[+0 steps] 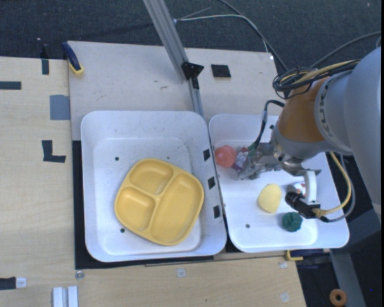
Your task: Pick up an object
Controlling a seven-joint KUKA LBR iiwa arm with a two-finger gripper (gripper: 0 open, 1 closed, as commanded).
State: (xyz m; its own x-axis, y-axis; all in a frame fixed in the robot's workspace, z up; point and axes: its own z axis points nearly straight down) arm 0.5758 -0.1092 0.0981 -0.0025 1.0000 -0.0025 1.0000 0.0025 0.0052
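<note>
In the right white bin [243, 232] lie a pink-red ball [225, 156], a pale yellow lump [269, 198] and a small dark green object [291, 221]. My gripper [246, 165] reaches down into this bin just right of the pink-red ball and up-left of the yellow lump. Its tip is low over the bin floor, close beside the ball. Nothing shows between its fingers that I can make out. The left white bin [99, 139] holds a yellow divided plate [159, 201].
The grey arm with its orange band [301, 117] covers the right bin's back right part, with cables looping beside it. A metal pole [173, 40] slants across the bench behind the bins. A black divider strip runs between the two bins.
</note>
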